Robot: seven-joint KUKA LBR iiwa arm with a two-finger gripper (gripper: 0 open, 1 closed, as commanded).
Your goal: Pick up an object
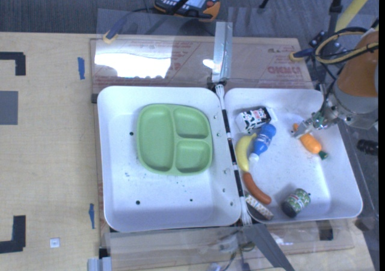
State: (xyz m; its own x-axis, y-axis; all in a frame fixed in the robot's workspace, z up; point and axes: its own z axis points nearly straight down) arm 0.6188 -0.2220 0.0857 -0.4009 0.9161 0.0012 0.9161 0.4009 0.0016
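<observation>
The right bin [337, 200] holds several small items. An orange toy carrot [311, 143] with a green tip lies near its right wall. My gripper [314, 124] hangs just above and behind the carrot, at the bin's upper right, and nothing shows in its grasp. A black-and-white carton [252, 118], a blue bottle [263, 139] and a yellow banana [242, 151] crowd the bin's left side. A sausage [257, 187], a brush [258, 208] and a dark green can [296, 201] lie along its front.
A green divided plate [174, 139] lies in the left bin [117, 191]. A metal divider post [222, 53] stands behind the seam between the bins. Cables and a yellow hose [328, 47] hang near the arm at the right.
</observation>
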